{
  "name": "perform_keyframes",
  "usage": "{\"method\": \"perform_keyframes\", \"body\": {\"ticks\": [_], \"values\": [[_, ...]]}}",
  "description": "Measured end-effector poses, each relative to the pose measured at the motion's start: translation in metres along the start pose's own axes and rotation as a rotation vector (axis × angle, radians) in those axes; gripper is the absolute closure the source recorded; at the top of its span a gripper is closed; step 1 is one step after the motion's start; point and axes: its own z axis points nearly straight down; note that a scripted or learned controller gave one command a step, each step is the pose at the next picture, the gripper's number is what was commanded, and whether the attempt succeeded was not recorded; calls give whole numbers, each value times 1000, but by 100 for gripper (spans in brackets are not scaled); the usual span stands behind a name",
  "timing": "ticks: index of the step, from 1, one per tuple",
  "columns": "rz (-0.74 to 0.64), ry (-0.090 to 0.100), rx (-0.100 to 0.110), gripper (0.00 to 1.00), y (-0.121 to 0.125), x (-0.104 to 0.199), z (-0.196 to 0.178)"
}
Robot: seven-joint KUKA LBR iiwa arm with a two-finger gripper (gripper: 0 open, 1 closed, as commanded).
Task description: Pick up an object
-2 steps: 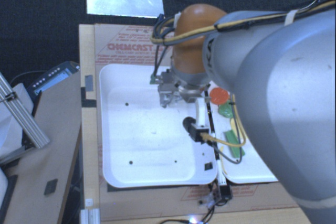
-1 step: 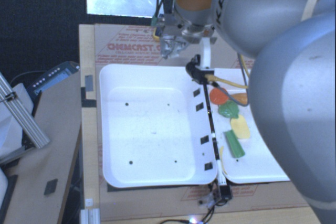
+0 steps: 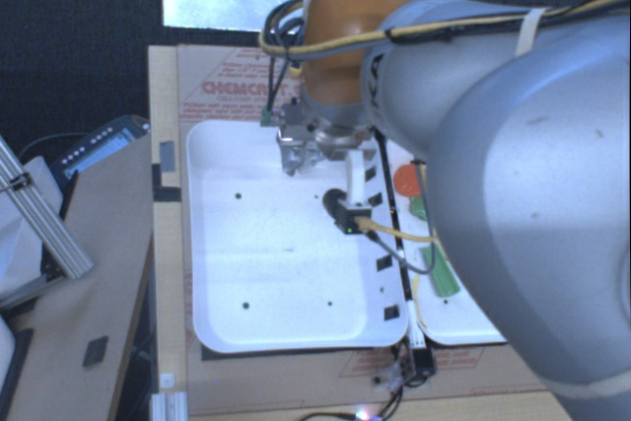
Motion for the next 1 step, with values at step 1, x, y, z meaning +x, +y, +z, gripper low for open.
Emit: {"method": "perform_keyframes", "body": {"ticks": [1], "values": [[0, 2, -16, 100, 45, 3, -47]]}}
